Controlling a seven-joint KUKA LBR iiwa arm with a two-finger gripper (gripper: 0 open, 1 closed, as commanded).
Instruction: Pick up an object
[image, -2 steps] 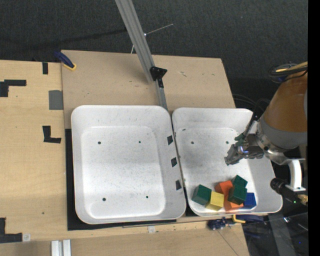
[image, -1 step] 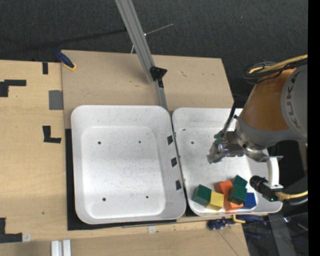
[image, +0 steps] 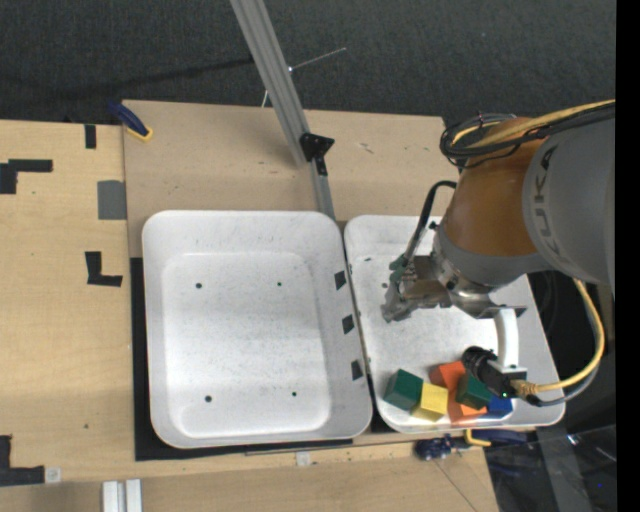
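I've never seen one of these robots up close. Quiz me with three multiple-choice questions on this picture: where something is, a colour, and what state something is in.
1. Where do the blocks lie?
A. left bin
B. right bin, near corner
C. on the wooden bench

2. What colour is the block beside the green one?
A. yellow
B. purple
C. white

3. How is the hand placed?
A. resting on the blocks
B. over the left bin
C. over the right bin, apart from the blocks

Answers:
1 B: the blocks are clustered in the near corner of the right bin.
2 A: a yellow block touches the green block.
3 C: the hand is above bare bin floor, with a gap to the pile.
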